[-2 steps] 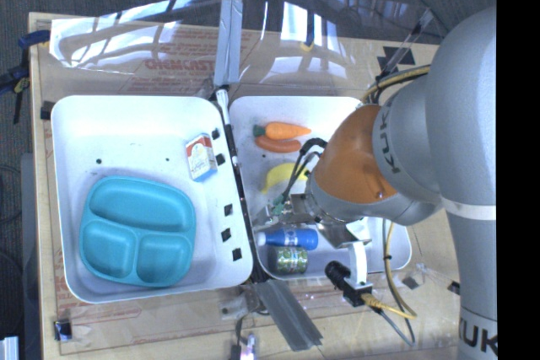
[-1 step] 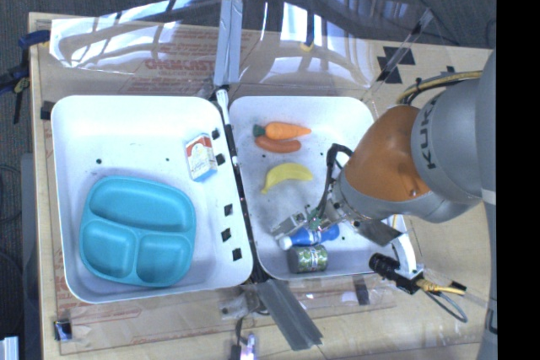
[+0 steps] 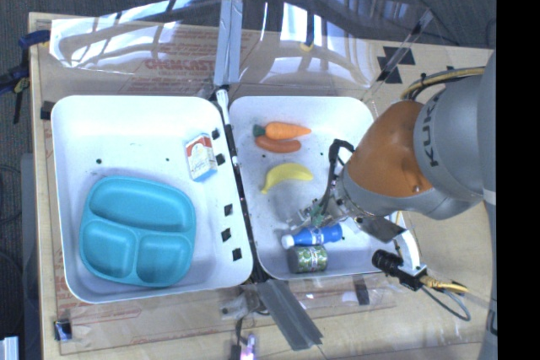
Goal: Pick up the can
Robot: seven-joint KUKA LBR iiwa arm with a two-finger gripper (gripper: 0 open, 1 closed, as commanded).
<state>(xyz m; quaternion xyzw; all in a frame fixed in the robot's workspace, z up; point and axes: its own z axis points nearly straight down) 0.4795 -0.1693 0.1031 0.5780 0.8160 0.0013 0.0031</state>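
The can (image 3: 309,259) is dark green and lies on its side near the front wall of the right bin (image 3: 354,110). Just behind it, touching or nearly so, lies a blue bottle (image 3: 319,236) with a white cap. My gripper (image 3: 323,213) hangs low over the bottle's far side, a short way behind the can. The arm's orange band and grey wrist cover the right part of this bin.
A yellow banana (image 3: 288,175), an orange carrot (image 3: 286,131) and a reddish sausage (image 3: 279,145) lie further back in the right bin. The left bin (image 3: 76,118) holds a blue divided tray (image 3: 137,228) and a small red-and-white carton (image 3: 199,157).
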